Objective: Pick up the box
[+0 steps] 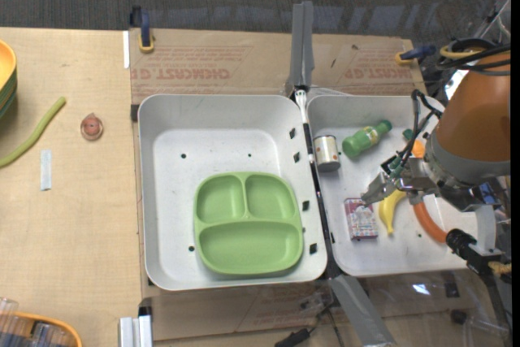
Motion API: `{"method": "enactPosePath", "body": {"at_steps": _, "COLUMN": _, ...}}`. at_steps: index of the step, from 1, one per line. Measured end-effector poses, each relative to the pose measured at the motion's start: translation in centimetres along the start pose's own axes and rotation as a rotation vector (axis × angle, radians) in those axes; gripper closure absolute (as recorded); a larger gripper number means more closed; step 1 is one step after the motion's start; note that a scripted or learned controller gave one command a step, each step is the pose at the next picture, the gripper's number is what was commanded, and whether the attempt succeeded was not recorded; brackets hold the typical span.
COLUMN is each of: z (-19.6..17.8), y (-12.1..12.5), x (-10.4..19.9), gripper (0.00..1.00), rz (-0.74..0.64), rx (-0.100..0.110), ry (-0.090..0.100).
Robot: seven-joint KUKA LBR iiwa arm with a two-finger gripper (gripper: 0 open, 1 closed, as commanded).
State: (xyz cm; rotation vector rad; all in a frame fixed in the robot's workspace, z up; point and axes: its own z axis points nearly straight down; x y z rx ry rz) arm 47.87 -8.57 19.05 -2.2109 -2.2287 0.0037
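Observation:
The box [361,219] is small and flat with a pink and white printed face. It lies in the right bin [357,256] near the front left. My gripper [382,188] hangs low just up and right of the box, over the top end of a banana [389,210]. Nothing shows in its grasp. The grey arm with its orange band [479,122] covers the right side of this bin.
Also in the right bin are a silver can [327,152], a green bottle [366,137] and an orange carrot [430,223]. The left bin [162,175] holds a green divided plate [248,223]. On the bench at the left lie a green bean [32,134] and a small pink item [92,127].

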Motion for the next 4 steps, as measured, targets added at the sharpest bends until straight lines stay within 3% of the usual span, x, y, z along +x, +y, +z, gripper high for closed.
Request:
{"method": "enactPosePath", "body": {"at_steps": 1, "z": 0.0, "y": -0.1, "x": 3.1, "gripper": 0.0, "rz": 0.081, "rx": 0.0, "ry": 0.0}}
{"method": "enactPosePath", "body": {"at_steps": 2, "z": 9.2, "y": -0.1, "x": -1.3, "gripper": 0.0, "rz": 0.05, "rx": -0.001, "ry": 0.001}}
{"method": "enactPosePath", "body": {"at_steps": 3, "z": 8.3, "y": -0.2, "x": -1.4, "gripper": 1.0, "rz": 0.055, "rx": 0.0, "ry": 0.001}}
{"method": "enactPosePath", "body": {"at_steps": 4, "z": -2.7, "y": 4.7, "x": 3.1, "gripper": 1.0, "rz": 0.118, "rx": 0.0, "ry": -0.002}}
